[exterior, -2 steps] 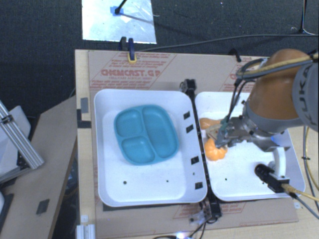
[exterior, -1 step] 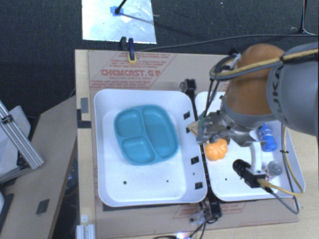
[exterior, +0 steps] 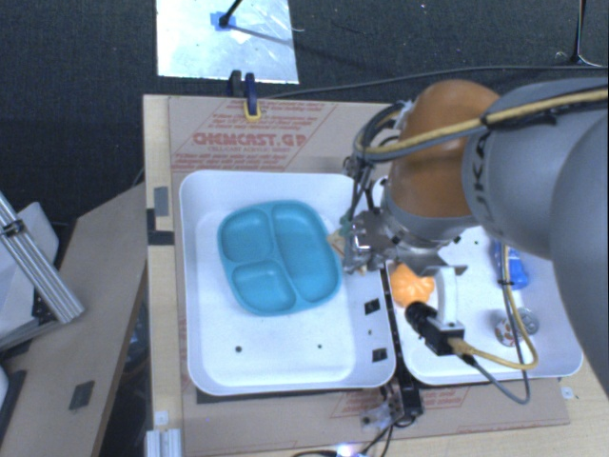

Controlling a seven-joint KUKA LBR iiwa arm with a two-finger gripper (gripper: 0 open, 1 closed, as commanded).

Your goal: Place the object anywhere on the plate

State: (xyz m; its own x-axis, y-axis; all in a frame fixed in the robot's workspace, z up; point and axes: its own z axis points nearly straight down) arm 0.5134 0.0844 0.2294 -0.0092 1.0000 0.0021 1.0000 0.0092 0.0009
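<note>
although the arm's bulk is covering most of it, a small orange, soft-looking rounded object (exterior: 411,284) is showing in the right-hand shallow white bin (exterior: 547,355), just beside the wall that is dividing the two bins, and it is lying well short of where the task wants it. that place is the light blue plastic plate with three compartments (exterior: 278,256), which is sitting flat in the left-hand shallow white bin (exterior: 276,374), a little above that bin's middle and near the dividing wall, so a drop anywhere on it looks an easy reach from the divider. the gripper (exterior: 357,246) is hanging over the divider, between the plate's right edge and the orange object; whether its jaws are parted or closed, or gripping anything, i cannot tell, since the wrist is hiding them. the grey arm with the orange band (exterior: 447,150) is reaching in from the right and bending steeply down over the right-hand bin, with yellow and black cables (exterior: 495,355) trailing beneath it.
</note>
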